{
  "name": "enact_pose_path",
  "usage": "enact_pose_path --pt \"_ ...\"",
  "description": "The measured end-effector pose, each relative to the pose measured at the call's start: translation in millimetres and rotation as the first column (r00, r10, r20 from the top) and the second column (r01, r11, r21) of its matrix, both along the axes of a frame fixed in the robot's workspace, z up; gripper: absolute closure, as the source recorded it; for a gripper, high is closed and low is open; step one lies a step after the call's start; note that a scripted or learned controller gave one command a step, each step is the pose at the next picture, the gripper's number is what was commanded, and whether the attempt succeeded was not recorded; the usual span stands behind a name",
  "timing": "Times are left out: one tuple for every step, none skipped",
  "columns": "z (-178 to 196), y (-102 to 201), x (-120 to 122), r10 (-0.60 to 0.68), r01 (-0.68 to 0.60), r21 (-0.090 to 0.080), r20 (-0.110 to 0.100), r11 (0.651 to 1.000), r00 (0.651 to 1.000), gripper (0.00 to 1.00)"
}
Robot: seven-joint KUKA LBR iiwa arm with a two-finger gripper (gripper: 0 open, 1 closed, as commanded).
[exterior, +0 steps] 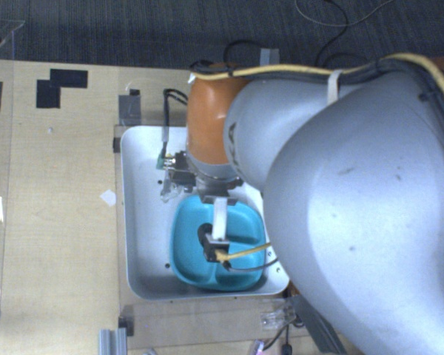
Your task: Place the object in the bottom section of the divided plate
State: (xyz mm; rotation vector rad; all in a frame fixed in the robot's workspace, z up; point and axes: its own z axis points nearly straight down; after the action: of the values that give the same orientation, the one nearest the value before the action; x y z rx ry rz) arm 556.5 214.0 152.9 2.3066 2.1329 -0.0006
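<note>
A blue divided plate [186,251] lies in the near part of the white bin [140,198]. Its ridges show at the middle and right, and the arm hides its right rim. The gripper [176,179] hangs under the orange band, over the bin just beyond the plate's far left edge. The wrist hides the gripper's tips. I cannot make out any loose object in the plate or beside it.
The big grey arm [355,183] covers the right half of the view. Bare tan bench [52,220] lies to the left, with black marks [59,86] at the far left. Cables [333,9] trail over the dark floor at the back.
</note>
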Motion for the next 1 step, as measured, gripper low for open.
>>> enact_pose_path --pt "48.8 -3.4 -67.5 0.152 -0.152 0.000 0.000 0.988 0.988 0.00"
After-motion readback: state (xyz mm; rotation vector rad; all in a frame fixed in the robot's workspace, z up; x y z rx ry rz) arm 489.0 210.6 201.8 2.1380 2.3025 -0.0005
